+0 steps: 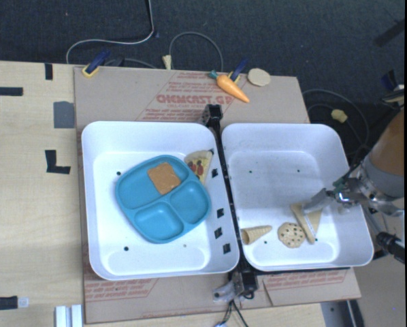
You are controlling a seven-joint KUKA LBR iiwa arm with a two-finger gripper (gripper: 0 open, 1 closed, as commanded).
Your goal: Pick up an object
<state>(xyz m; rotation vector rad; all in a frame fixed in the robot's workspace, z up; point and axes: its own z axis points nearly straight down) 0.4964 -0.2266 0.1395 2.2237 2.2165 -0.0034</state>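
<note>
The right bin point(285, 138) holds a small tan cone point(255, 234), a round chocolate-chip cookie point(291, 235) and a long tan wedge point(304, 225), all near its front wall. My gripper point(312, 204) reaches in from the right and hangs low over the upper end of the tan wedge, close to it or touching it. Nothing is visibly lifted. In the left bin point(101, 182) lies a blue divided plate point(164, 199) with a square of toast point(165, 178) on it. A pizza slice point(200, 162) rests beside the plate, against the divider.
Behind the bins, on the cardboard, lie an orange toy carrot point(232, 87) and a round beige piece point(259, 78). Cables loop across the dark floor at the back. The arm's orange band point(394, 145) sits past the right bin's right wall.
</note>
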